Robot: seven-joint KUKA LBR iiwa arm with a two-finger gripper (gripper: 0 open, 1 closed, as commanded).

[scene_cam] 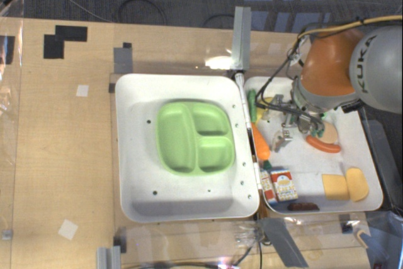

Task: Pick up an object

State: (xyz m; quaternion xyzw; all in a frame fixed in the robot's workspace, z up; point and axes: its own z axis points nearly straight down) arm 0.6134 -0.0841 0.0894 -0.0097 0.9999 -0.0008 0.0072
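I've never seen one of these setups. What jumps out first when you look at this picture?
The bright green divided tray lies alone in the middle of the left bin. Next comes the grey arm with its orange band, reaching in from the right over the right bin, where small items lie scattered: a yellow block, a carrot, a small red carton.

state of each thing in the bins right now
green divided plate: flat in left bin, compartments bare
carrot: lying along right bin left wall
sausage: lying flat, untouched
small carton: on its side
yellow block: resting near front edge
gripper: low over right bin
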